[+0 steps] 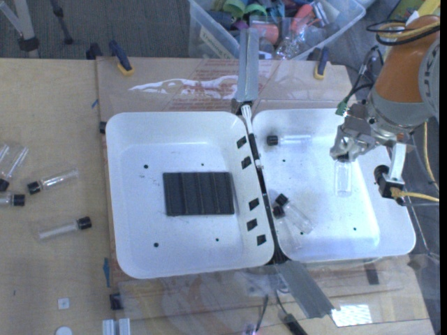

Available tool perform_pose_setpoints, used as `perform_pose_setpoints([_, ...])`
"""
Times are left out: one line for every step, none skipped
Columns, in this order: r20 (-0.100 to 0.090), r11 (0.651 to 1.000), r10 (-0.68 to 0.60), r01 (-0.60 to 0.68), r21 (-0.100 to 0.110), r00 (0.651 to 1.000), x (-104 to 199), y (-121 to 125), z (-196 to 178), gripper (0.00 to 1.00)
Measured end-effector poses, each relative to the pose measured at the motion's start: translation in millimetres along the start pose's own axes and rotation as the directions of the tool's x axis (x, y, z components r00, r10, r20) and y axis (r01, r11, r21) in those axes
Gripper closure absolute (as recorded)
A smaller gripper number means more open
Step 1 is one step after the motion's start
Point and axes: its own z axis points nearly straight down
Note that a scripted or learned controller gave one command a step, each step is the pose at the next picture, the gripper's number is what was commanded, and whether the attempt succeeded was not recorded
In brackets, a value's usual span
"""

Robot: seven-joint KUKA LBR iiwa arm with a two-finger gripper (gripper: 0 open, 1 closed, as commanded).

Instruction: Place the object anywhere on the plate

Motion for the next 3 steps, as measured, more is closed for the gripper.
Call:
perform_pose_setpoints([-0.001,0.979,0.201,-0.201,-0.003,0.98,74,0,-93,1.0])
perform_pose_setpoints([0.001,0.832,0.555,-0.555,0.003,0.832,83,-77,-47,1.0])
perform_pose_setpoints([0.001,0.833,0.553,-0.553,0.001,0.833,155,-138,6,1.0])
